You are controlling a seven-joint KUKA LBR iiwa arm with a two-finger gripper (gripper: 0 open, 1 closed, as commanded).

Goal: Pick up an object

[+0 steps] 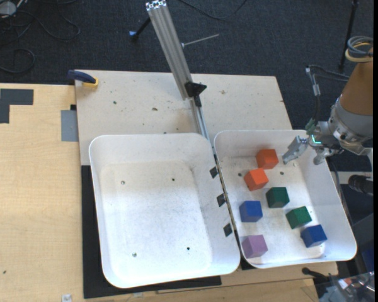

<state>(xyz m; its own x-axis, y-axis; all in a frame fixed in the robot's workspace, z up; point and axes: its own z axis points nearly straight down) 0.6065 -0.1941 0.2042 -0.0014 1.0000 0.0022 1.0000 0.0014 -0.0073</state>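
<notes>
The right bin (337, 187) holds several small cubes: two orange ones (266, 158) (256, 178), two blue ones (251, 211) (314, 235), two dark green ones (277, 197) (298, 217) and a purple one (254, 245). My gripper (307, 152) hangs above the bin's upper right part, to the right of the upper orange cube. Its two fingers (294, 150) stand apart with nothing between them. The gripper is open.
The left bin (97, 168) lies beside the right one, with black clips along the shared rim. A slanted aluminium bar (173, 49) rises behind the bins. A blue and yellow tool (83, 77) lies at the bench's far left corner.
</notes>
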